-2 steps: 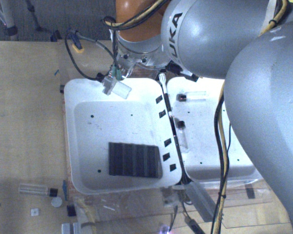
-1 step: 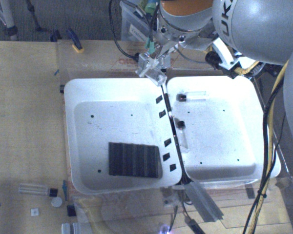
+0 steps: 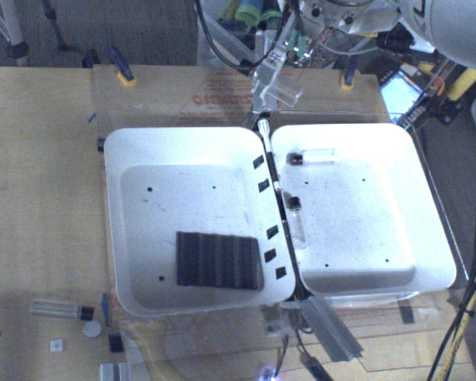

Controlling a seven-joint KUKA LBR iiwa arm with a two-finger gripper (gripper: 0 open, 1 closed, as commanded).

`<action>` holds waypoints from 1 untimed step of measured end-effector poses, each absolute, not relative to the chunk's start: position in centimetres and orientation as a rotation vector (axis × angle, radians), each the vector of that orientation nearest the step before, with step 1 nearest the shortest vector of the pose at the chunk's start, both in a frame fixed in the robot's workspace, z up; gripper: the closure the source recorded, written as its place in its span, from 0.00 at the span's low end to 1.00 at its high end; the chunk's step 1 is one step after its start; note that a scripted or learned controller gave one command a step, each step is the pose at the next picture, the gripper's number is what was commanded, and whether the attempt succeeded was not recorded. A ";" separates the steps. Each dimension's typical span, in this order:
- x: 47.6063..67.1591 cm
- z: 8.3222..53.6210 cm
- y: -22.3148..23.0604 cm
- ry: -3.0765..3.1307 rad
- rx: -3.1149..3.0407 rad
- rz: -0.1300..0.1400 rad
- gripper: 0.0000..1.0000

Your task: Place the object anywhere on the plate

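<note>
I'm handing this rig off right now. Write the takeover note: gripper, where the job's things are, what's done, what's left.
Gripper: raised above the far rim where the two bins meet; finger state unreadable.
Dark ribbed plate: lies flat in the left bin, near its front right.
Two small clear tubes with dark caps, and, lie in the right bin.
Done: nothing rests on the plate.
Left: pick up an object and set it on the plate.

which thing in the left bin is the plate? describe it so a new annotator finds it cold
Start at the left bin, the one of the two white bins farther from the arm. Look at its floor near the front edge, toward the centre divider. The plate is the flat dark ribbed rectangle there, the one dark slab on the white floor.
</note>
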State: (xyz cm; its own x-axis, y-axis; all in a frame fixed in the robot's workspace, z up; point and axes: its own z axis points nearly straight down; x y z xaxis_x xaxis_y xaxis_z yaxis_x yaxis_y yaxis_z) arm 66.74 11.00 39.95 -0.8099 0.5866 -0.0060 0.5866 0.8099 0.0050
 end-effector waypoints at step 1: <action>64.9 30.5 8.3 2.625 1.731 -0.003 1.00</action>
State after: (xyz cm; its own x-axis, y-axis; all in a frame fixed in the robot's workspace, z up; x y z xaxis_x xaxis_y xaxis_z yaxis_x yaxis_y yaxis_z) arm 64.95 8.29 30.52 -0.3940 0.9191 0.0008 0.9191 0.3940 -0.0029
